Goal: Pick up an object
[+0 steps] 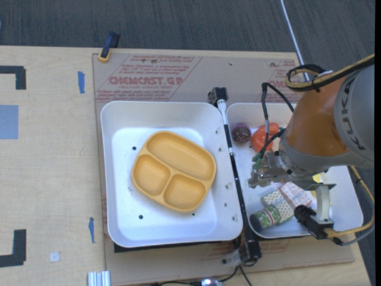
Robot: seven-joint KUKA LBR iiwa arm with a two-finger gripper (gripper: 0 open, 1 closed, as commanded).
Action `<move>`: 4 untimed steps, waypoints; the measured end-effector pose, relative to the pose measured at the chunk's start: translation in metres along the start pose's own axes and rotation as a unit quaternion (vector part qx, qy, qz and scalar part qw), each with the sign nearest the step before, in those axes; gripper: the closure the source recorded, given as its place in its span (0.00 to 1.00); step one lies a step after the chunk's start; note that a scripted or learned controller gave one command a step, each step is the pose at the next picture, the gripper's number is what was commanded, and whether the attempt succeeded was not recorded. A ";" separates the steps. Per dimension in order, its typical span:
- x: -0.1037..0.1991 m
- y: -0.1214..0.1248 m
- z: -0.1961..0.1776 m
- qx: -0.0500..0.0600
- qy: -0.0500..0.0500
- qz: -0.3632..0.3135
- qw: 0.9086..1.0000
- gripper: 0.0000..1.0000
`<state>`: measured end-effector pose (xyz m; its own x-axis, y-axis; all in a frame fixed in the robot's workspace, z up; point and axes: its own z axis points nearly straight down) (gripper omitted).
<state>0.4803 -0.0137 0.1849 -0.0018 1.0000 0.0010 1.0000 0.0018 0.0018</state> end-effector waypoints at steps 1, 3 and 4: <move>0.000 0.002 -0.010 -0.002 -0.001 -0.001 1.000 1.00; 0.001 0.005 -0.031 -0.006 -0.001 -0.002 1.000 1.00; 0.001 0.005 -0.031 -0.006 -0.001 -0.002 1.000 0.00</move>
<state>0.4854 -0.0131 0.2157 -0.0062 1.0000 -0.0015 0.9999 0.0062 0.0143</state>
